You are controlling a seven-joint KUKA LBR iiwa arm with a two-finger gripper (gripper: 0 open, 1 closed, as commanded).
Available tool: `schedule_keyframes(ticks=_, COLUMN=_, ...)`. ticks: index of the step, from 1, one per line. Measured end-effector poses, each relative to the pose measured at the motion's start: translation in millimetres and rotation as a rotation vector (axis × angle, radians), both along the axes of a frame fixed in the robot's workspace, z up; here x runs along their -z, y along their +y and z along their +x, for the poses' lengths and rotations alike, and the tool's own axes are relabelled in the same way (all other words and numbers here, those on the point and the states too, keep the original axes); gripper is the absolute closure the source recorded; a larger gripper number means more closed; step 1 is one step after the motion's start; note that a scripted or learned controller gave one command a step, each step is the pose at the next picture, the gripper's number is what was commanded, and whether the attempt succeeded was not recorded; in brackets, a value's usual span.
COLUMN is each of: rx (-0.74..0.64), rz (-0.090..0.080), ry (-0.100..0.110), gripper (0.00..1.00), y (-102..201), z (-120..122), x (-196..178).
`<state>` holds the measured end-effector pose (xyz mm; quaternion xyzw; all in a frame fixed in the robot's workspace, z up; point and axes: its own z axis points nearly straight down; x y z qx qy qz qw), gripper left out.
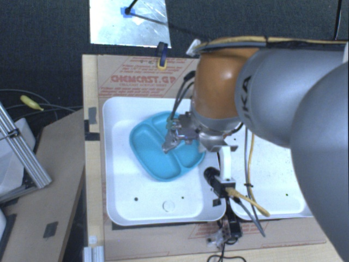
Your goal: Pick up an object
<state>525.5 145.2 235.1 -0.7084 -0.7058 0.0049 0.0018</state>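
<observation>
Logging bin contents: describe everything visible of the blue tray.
The blue tray looks like glossy moulded plastic, rounded in outline, with shallow compartments divided by raised ridges. It lies flat and open side up in the left bin, turned at a slant to the walls. The gripper hangs over its right part, hiding some of it; contact cannot be judged.

Two white bins (pixel 122 201) side by side; cardboard sheet (pixel 142 78) beneath.
</observation>
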Motion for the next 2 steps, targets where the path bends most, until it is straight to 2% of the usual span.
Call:
schedule_keyframes(ticks=1, rx=-0.007, rz=0.006, ry=-0.011, gripper=1.0, y=3, z=1, x=-19)
schedule_keyframes(ticks=2, rx=-0.008, rz=0.008, ry=-0.017, gripper=1.0, y=-1, z=-39, x=-94)
